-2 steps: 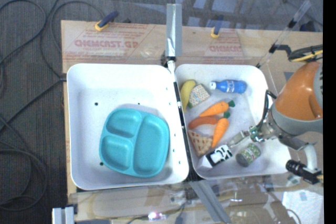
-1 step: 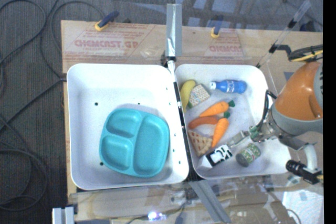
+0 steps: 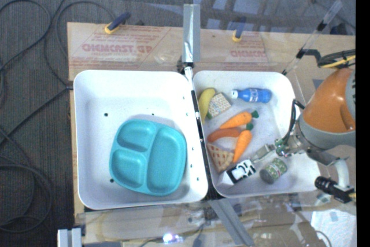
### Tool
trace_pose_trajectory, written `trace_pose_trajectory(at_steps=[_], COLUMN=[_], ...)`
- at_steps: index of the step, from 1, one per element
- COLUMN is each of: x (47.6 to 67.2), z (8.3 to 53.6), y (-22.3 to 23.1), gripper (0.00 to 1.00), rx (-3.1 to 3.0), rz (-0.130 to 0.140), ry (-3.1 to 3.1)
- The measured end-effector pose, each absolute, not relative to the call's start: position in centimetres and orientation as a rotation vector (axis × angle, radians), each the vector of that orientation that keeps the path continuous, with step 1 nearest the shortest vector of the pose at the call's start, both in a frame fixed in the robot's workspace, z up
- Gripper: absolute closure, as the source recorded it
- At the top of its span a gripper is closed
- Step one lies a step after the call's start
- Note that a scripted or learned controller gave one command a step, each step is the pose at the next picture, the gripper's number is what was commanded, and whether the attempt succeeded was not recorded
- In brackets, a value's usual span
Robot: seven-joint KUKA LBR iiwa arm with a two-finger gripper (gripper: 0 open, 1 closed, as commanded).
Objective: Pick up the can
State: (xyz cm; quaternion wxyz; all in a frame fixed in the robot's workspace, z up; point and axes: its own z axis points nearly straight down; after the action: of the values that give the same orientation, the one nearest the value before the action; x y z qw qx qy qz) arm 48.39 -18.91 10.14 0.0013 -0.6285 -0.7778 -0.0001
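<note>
A small grey-green metal can [image 3: 273, 170] lies on its side near the front right corner of the right-hand shallow white bin [image 3: 284, 85], just beside a black-and-white box [image 3: 241, 170]. The robot's claw [image 3: 281, 148] hangs just above and beside the can; whether it is open or closed around anything cannot be told from this angle. The grey arm with its orange band [image 3: 330, 106] reaches in over the bin's right wall. Also in that bin: three orange carrots [image 3: 237, 121], a yellow banana [image 3: 206, 101], a blue plastic bottle [image 3: 252, 95] and a waffle piece [image 3: 218, 155]. The left-hand white bin [image 3: 92, 89] on the bench holds a turquoise divided plate [image 3: 150, 156].
</note>
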Motion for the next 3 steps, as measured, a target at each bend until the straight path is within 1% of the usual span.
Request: trace_pose_trajectory(at_steps=[1, 2, 3], x=[48.36, 48.42, 48.41], z=[10.16, 11.0, 10.99], y=[-21.19, -21.05, -21.05], gripper=[0.0, 1.0, 0.0], rx=[-2.051, -2.048, -2.048], rz=[0.001, 0.0, 0.0], ry=[-2.376, -2.377, -2.377])
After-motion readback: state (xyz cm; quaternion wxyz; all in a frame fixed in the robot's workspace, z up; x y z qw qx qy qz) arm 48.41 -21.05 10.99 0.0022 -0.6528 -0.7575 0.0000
